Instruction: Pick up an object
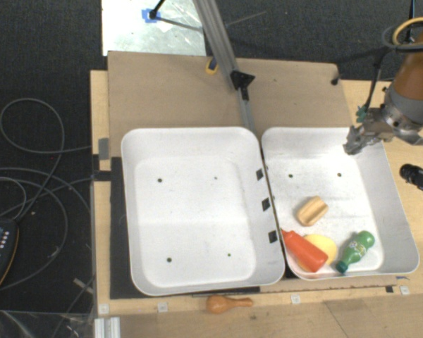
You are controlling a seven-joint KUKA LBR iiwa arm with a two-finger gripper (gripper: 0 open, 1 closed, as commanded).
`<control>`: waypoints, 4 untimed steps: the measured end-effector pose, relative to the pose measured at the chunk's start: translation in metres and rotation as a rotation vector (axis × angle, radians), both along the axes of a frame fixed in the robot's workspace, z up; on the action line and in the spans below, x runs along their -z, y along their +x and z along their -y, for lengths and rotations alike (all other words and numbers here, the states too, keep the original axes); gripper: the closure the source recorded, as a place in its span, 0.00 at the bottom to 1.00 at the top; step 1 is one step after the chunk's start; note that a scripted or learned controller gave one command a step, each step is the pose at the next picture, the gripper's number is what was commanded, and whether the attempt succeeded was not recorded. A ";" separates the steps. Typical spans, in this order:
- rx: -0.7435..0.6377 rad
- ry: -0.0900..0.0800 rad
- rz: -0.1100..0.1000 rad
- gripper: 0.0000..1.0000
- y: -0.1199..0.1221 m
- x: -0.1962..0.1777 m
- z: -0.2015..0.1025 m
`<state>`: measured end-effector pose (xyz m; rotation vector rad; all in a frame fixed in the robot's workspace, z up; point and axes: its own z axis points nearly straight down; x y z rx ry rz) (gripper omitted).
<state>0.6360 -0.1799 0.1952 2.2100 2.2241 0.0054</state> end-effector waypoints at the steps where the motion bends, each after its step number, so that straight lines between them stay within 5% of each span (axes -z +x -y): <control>1: 0.002 -0.001 0.002 1.00 -0.004 -0.060 0.007; 2: 0.000 0.000 0.000 1.00 -0.003 -0.088 0.007; 4: -0.002 0.003 -0.007 1.00 -0.033 -0.073 -0.081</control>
